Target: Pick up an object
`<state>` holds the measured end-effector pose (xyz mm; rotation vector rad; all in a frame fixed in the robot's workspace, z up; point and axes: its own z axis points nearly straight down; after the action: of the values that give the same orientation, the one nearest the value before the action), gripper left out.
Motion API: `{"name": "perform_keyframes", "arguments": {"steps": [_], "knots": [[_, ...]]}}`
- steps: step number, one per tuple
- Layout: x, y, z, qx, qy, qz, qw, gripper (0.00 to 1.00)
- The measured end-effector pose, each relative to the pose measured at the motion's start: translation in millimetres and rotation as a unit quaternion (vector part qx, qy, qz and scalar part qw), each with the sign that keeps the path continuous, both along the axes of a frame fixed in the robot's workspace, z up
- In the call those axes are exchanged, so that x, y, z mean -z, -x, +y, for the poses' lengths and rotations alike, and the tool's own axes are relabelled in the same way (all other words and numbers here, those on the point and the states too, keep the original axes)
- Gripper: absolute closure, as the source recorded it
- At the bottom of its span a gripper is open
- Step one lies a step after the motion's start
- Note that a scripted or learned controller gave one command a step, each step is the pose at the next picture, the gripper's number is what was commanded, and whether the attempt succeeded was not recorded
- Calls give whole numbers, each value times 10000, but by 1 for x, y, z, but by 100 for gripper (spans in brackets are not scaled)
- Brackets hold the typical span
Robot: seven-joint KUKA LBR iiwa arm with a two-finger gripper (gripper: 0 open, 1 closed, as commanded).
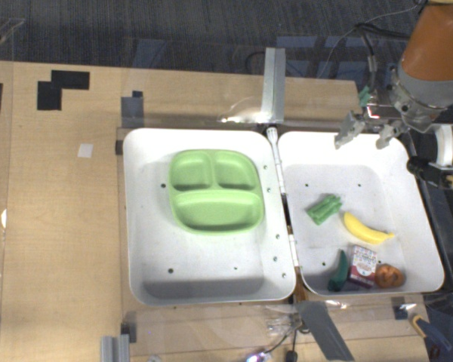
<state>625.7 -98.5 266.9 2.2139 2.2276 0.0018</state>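
Hovering fingers (366,133) above bin's (408,173) far edge

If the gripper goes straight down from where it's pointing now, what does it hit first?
Probably the bare floor of the right white bin near its far edge; the open gripper sits far from the items, though depth is unclear.

Matt white plastic is seen in both bins (204,281); the green divided plate (215,189) appears smooth, the bench (53,225) pale wood, the banana (367,231) glossy.
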Motion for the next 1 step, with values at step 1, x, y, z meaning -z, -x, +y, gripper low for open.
{"name": "perform_keyframes", "arguments": {"steps": [1], "knots": [[102, 71, -50, 354, -1, 7, 9994, 0]]}}
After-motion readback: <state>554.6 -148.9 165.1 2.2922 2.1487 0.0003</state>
